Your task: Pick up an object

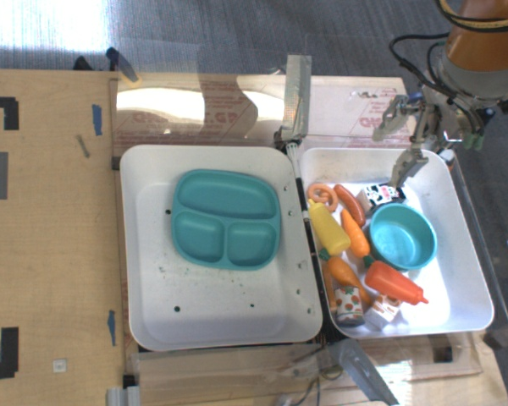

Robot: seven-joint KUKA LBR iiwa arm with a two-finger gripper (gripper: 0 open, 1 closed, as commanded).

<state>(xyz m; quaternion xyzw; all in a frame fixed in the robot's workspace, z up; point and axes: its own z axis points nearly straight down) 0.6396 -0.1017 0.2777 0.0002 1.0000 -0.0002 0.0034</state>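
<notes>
The right bin [466, 252] holds a pile of toys: a teal bowl [402, 237], a yellow piece [328, 229], an orange carrot [356, 233], a red-orange pepper [395, 282], a pretzel [322, 195], a red sausage [350, 201], a black-and-white item [381, 194] and a small patterned can [349, 303]. My gripper [404, 146] hangs over the bin's far right corner, above and behind the bowl. It is open, with nothing between its fingers. One finger [409, 166] points down toward the black-and-white item.
The left bin [144, 252] holds a teal divided plate [226, 218]. A metal post [297, 100] stands at the back between the bins. Cables [411, 53] loop near the wrist. A cardboard panel [46, 227] covers the left.
</notes>
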